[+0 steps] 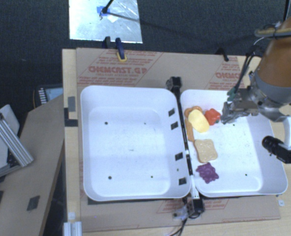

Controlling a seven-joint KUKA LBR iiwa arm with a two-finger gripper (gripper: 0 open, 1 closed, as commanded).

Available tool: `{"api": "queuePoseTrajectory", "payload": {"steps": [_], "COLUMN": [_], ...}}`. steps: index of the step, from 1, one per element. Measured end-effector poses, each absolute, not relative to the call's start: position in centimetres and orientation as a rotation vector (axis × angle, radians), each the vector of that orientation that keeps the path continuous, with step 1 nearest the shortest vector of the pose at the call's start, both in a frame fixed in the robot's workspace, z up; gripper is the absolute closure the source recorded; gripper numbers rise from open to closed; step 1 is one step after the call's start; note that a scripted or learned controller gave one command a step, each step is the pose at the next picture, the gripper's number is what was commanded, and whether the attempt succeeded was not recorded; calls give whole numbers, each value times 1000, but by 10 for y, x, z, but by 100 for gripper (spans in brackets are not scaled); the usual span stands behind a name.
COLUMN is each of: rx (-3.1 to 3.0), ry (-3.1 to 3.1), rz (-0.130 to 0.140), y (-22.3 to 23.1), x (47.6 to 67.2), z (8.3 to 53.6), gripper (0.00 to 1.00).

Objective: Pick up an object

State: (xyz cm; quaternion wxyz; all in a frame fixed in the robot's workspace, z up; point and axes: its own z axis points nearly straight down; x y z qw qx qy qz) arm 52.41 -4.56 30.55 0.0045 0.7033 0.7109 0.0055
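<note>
Arm over the right bin's toy food

The gripper [227,116] hangs beside a glossy red piece [213,115]; whether its tips grip anything cannot be told. In the smooth white right bin [268,181] lie a rounded yellow block [198,121], a tan toast-shaped slice [206,150] and a knobbly purple cluster [207,172].

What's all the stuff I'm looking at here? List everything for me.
Left bin: one, white, left on the bench.
Right bin: one, white, beside it.
Yellow piece: one, right bin, upper left.
Red-orange piece: one, right of the yellow one.
Bread slice: one, tan, below the yellow piece.
Grapes: one bunch, purple, below the bread.
Foil sheet: one, silver, behind the bench.
Arm: one, grey and orange, right.
End effector: one, above the right bin.
</note>
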Motion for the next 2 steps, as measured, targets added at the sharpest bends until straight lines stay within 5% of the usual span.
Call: {"api": "queuePoseTrajectory", "payload": {"steps": [1, 2], "rx": [2205, 2209], "ry": [2227, 2235], "rz": [15, 3], "y": [-3, 69], "x": [541, 509], "z": [380, 366], "gripper": [100, 100]}}
